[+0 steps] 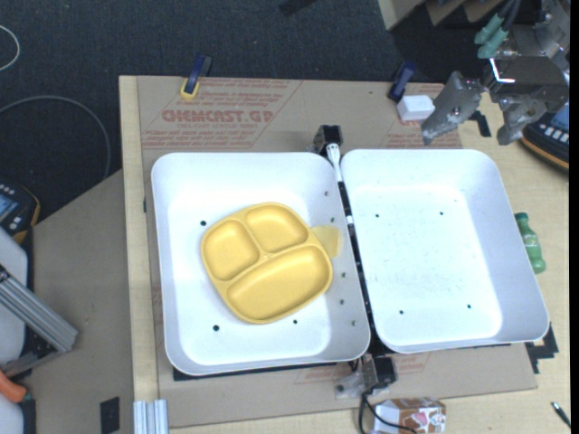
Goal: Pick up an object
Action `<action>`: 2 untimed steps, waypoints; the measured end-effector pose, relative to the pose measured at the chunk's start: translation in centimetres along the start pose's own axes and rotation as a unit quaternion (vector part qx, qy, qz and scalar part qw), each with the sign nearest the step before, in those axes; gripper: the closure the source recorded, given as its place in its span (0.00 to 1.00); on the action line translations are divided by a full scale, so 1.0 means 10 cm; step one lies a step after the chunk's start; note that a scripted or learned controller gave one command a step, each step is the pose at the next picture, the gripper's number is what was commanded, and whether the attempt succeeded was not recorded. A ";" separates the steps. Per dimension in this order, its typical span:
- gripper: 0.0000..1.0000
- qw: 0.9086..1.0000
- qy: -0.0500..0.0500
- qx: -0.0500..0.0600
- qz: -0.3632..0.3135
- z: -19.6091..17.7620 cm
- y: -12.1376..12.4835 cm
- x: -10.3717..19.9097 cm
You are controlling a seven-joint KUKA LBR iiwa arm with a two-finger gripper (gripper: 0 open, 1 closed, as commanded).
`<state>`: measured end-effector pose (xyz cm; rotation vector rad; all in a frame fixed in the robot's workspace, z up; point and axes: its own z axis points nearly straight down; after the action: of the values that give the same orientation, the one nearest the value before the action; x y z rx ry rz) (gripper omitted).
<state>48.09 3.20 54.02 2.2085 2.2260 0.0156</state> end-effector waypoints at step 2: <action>0.00 1.000 0.000 0.004 0.001 0.06 -0.01 1.24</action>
<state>47.90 15.64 53.47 2.2140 2.2284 0.0052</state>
